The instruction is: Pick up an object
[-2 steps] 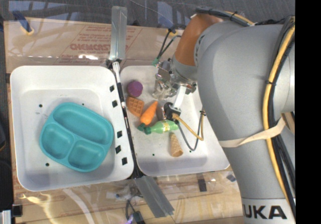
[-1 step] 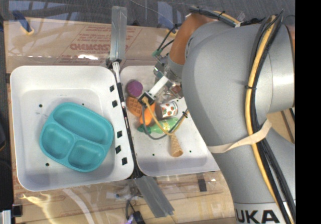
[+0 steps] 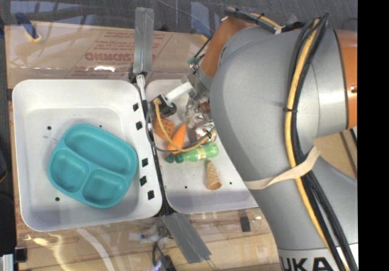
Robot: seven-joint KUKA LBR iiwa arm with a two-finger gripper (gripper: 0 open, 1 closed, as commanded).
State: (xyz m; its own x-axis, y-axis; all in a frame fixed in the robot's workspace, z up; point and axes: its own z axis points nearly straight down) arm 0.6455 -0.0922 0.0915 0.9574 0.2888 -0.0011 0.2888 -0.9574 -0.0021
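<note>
Camera view, from the gripper [image 3: 196, 119] outward: parted or closed, cannot tell, being tucked under the wrist and the bulk of the grey arm [image 3: 273, 99]. Set low over the upper left part of the right bin [image 3: 234, 200], just beside or touching a small heap there; contact not clear. Nothing seen held. Close under the tool, toward the bin's lower edge, an orange carrot-like toy [image 3: 177, 135], near the bin's left wall, with a green toy [image 3: 199, 154] lying crosswise beneath it, touching. Nearer the lower edge, apart from the heap, a tan ice-cream cone [image 3: 211, 176], lying flat and free on all sides. Heap probably gathered in that corner by the sloping walls, hence a tight reach. In the left bin [image 3: 27, 106], a teal divided plate [image 3: 91, 165], flat near the middle, well apart from the tool. Pick judged not yet made.
</note>
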